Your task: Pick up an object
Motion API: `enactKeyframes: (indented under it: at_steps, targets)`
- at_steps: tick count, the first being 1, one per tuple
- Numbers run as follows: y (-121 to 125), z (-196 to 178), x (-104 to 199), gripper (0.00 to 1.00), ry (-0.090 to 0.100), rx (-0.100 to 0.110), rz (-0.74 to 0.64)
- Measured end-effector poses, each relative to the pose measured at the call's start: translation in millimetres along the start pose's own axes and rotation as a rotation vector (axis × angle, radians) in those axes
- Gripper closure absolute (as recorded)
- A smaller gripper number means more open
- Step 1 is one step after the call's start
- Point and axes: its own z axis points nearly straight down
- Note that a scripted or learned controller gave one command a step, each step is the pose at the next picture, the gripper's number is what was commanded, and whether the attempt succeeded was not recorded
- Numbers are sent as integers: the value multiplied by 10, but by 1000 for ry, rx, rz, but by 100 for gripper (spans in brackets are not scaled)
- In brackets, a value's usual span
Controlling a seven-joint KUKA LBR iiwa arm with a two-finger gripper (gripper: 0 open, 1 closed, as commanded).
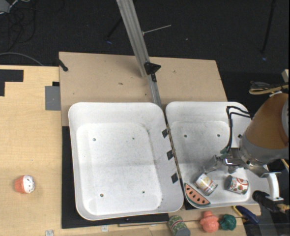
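My gripper (220, 166) hangs low over the right bin (199, 117), near its front right part, under the orange-banded wrist (265, 127). Its fingers look spread, with nothing between them. Just below its left finger a small silver can (205, 184) lies on its side. A red and white can (237, 185) lies below the right finger. A watermelon slice (196, 196) rests at the bin's front edge.
The left bin (115, 156) sits beside the right one, with black clips along the shared wall. A pink toy (209, 221), a green toy (228, 222) and a dark can (175, 225) lie in front of the right bin. A red and white ball (24, 184) rests far left.
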Motion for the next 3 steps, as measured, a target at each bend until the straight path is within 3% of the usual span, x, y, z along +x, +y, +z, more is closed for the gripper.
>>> enactKeyframes:
  at_steps: [1,2,3]
  targets:
    - [3,195,3,0,-3,-7,2]
    - [-3,92,-4,100,-1,-5,6]
    - [60,-345,-11,100,-4,-10,-2]
